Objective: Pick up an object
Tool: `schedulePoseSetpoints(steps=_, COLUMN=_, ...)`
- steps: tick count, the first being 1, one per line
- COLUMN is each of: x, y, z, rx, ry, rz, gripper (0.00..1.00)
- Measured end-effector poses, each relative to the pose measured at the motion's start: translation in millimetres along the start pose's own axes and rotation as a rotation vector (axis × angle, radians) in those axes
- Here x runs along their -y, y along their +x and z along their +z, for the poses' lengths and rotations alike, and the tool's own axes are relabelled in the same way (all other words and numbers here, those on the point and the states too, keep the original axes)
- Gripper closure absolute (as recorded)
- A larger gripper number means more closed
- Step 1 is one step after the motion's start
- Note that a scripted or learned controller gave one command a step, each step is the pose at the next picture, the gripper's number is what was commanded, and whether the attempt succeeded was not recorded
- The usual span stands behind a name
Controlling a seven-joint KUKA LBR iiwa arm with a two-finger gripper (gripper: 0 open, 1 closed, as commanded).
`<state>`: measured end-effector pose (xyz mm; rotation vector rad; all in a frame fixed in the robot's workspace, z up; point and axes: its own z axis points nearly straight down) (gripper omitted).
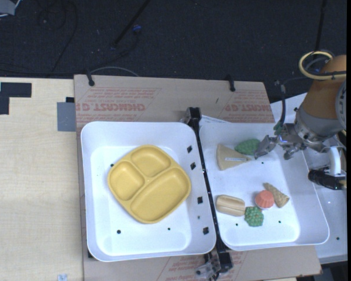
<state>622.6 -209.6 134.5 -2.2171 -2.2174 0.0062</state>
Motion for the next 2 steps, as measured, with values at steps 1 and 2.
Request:
schedulePoseSetpoints(steps=1, x=0.4, y=1.1, z=49.7, rx=0.000, ry=-0.001, rz=-0.001, gripper=0.00)
schedulePoseSetpoints(steps=2, x=-0.5, y=0.8, z=36.9, rx=0.001, ry=-0.004, rz=-0.001, gripper=1.00)
